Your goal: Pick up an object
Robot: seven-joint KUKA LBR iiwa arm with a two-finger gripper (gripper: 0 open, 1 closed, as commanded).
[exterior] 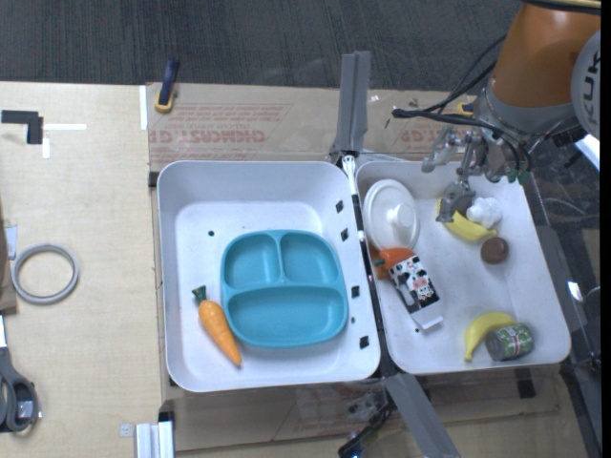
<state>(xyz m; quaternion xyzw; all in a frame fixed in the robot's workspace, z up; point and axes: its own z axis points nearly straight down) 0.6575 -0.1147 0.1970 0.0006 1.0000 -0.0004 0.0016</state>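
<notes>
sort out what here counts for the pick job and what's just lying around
For the job: pincer; upper banana; white lump; brown ball.

Lying about: blue divided plate; carrot; tape roll; scissors.

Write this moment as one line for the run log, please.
gripper: over right bin, far end | nearest: banana, white object | grasp: not visible | left bin: blue tray, carrot

**Mirrored print on the cardboard**

Red lettering ran along the cardboard sheet [250,122] behind the bins, reversed and too faint to read. The cow-patterned carton [416,284] and the small can [512,342] bore labels, illegible at this size.
</notes>
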